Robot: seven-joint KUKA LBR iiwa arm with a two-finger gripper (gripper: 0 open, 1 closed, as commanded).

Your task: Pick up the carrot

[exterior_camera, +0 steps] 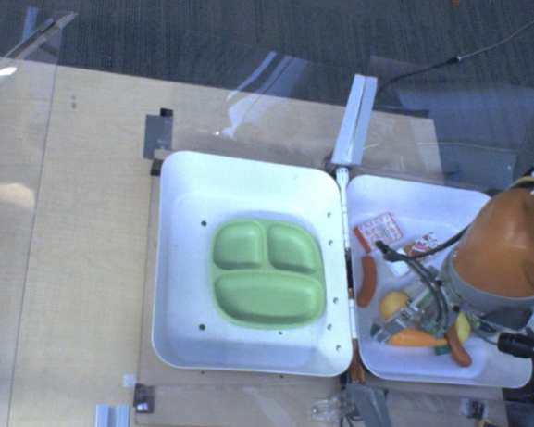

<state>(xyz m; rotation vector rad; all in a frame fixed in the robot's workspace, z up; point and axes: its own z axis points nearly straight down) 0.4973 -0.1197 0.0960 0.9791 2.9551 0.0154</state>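
**Down over the carrot, grasp unconfirmed**

From the overhead camera view, the gripper point(418, 316) hangs low in the right bin point(435, 199), seemingly placed for a pick; whether it is spread or pinching I cannot tell. The carrot point(414, 339) lies flat near the bin's front wall, just below the gripper: orange, tapered, pointing left. Crowding it are a lemon point(393, 304), a sausage point(367, 280), a second sausage point(459, 349) and red packets point(379, 231). The left bin point(180, 247) holds a green divided plate point(267, 273) on the worktop point(61, 236).
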